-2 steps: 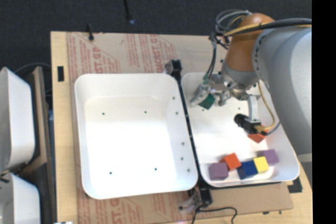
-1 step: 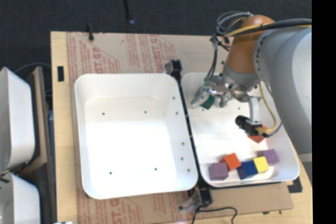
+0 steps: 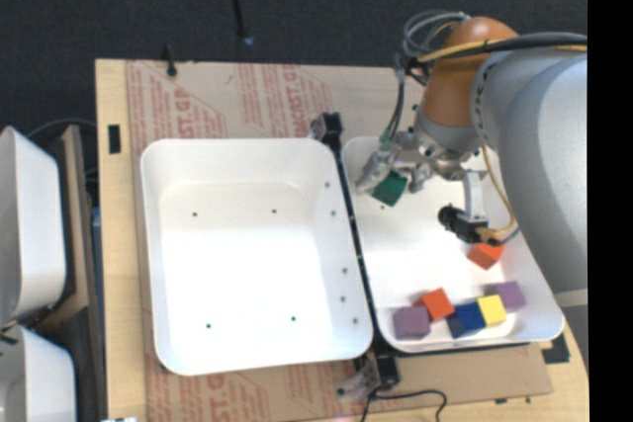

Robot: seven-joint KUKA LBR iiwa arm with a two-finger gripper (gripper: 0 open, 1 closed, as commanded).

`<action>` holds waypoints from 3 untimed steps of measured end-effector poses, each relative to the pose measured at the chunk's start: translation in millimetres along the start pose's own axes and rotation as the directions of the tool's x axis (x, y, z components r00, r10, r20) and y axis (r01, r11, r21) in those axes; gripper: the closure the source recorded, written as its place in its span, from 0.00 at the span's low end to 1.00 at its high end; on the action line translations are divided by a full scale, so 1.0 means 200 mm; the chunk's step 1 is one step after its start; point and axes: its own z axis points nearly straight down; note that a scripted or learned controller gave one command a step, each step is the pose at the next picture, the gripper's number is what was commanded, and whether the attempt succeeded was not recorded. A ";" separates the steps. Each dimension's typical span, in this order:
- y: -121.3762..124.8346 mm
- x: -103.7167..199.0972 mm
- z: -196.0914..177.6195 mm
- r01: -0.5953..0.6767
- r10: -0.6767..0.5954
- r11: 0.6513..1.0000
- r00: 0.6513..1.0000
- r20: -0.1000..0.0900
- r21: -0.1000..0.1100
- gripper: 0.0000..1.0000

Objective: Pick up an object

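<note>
Arm: grey arm (image 3: 539, 143) fills the upper right of the frame, nearest the lens, with its orange band (image 3: 457, 79) above the wrist.
Gripper: gripper (image 3: 394, 175) hangs over the upper left part of the right bin, pinching the green block between its fingers.
Green block: green block (image 3: 390, 189) sits at the fingertips, tilted, close to the divide between the two bins.
Right bin: right bin (image 3: 420, 242) lies at centre right of the frame.
Orange block: orange block (image 3: 485, 255) rests alone near the bin's right wall.
Cluster: along the bin's lower edge sit a purple block (image 3: 411, 321), a second orange block (image 3: 436, 302), a blue block (image 3: 463, 319), a yellow block (image 3: 492, 310) and another purple block (image 3: 508, 294), packed close together.
Left bin: left bin (image 3: 247, 252) sits at centre left, touching the right one.
Bench: cardboard bench top (image 3: 237, 104) lies under both bins.
</note>
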 end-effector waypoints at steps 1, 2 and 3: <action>0.00 0.00 -0.05 -0.001 0.001 1.000 1.000 0.000 -0.001 1.00; 0.09 0.23 -0.93 0.003 -0.003 1.000 1.000 0.000 -0.013 1.00; 0.13 0.52 -0.72 0.004 -0.004 1.000 1.000 0.000 0.003 1.00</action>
